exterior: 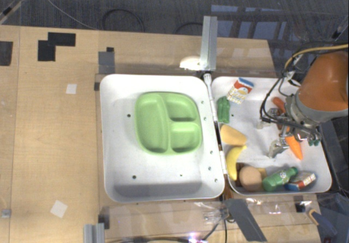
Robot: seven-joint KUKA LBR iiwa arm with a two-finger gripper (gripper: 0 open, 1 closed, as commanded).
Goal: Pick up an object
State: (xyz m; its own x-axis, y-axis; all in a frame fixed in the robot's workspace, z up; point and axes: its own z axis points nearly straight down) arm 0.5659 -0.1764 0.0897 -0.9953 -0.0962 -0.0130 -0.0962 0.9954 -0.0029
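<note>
Nearest, along the front wall of the right bin [327, 179], lie a green bottle [280, 177] and a small red and blue item [301, 182], both with labels too small to read. Beside them to the left sit a round tan object [250, 176] and a yellow banana [233, 160], touching the divider between the bins. Further in, a pale yellow wedge [232, 136] rests near the same edge, and the jaws [278, 146] hang low over the open white floor at the middle of this bin; whether they are parted or closed cannot be told, and nothing can be seen held between them. An orange carrot-like piece [295, 148] lies just beside them on the right. The left bin [117, 127] holds a green divided plate [167, 122], with bare white floor all round it. Farther back, a green stick-shaped item [223, 110] lies along the divider, and a small white packet [239, 91] with red and blue print, unreadable, sits near the far wall. The wooden table [49, 149] stretches clear to the left.
</note>
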